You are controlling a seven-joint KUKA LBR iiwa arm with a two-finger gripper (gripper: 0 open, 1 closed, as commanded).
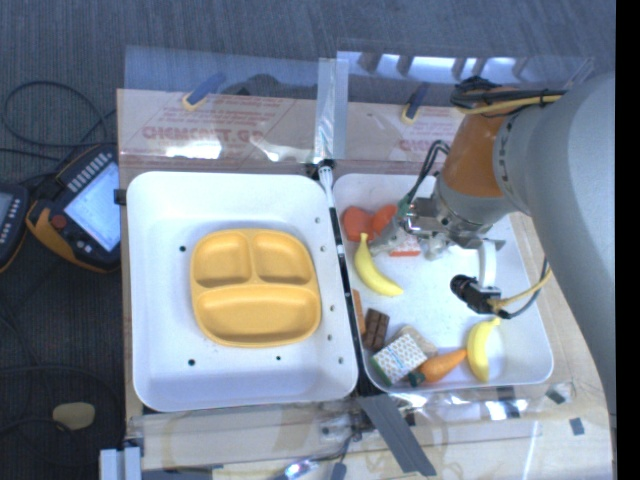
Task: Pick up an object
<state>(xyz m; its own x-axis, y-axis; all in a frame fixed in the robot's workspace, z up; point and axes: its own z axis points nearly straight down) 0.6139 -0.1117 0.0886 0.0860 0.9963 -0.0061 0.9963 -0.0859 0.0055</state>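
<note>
You'll find the pickable things in the right bin (pixel 520 363), the one beside the bin that carries the yellow divided plate. A yellow banana (pixel 374 269) lies on its side near the bin's left wall, curving down toward the middle. Above it, at the upper left corner, sit a red-orange tomato-like piece (pixel 357 219) and another orange piece (pixel 385 216), touching. Along the bin's bottom edge lie a brown chocolate bar (pixel 375 328), a checkered packet (pixel 399 358), an orange carrot (pixel 443 365) and a second banana (pixel 483 349), upright near the lower right corner.
</note>
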